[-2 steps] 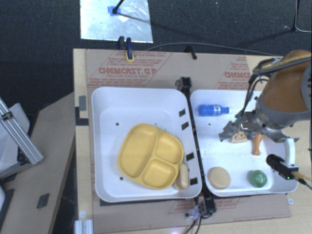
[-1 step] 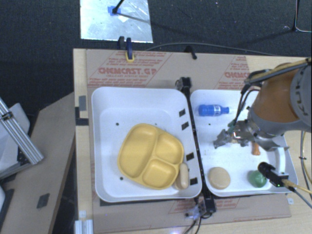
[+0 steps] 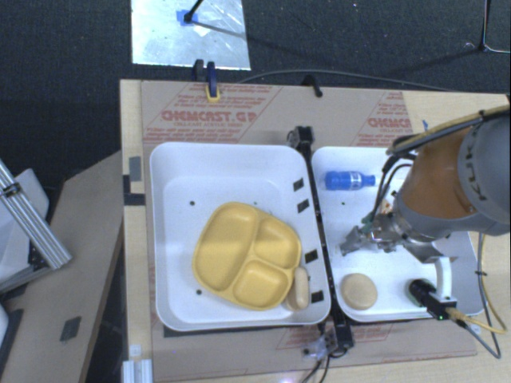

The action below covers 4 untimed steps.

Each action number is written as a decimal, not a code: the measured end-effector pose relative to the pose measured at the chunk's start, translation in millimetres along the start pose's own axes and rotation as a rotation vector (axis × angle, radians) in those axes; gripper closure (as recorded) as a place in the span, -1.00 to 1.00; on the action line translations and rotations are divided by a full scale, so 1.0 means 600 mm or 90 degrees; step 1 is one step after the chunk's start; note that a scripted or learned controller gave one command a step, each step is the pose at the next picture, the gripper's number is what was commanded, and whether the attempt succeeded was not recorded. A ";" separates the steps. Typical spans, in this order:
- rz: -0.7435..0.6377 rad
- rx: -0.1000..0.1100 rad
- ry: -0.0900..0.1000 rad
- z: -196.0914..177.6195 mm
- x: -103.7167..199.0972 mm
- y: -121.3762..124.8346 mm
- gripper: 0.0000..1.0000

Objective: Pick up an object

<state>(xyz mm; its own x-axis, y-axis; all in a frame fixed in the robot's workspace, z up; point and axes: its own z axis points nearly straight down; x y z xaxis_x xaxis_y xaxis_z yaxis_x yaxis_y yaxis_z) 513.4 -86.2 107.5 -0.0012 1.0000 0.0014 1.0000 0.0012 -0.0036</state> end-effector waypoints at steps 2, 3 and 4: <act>0.000 -0.004 -0.001 0.021 0.000 0.002 1.00; -0.001 -0.007 -0.002 -0.086 -0.003 0.001 1.00; -0.003 -0.008 -0.001 -0.181 0.014 0.007 1.00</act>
<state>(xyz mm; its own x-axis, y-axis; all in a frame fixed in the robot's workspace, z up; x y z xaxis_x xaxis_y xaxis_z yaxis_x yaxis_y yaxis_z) 517.8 -78.1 216.0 -0.0053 1.0000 -0.0007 1.0000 0.0054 0.0083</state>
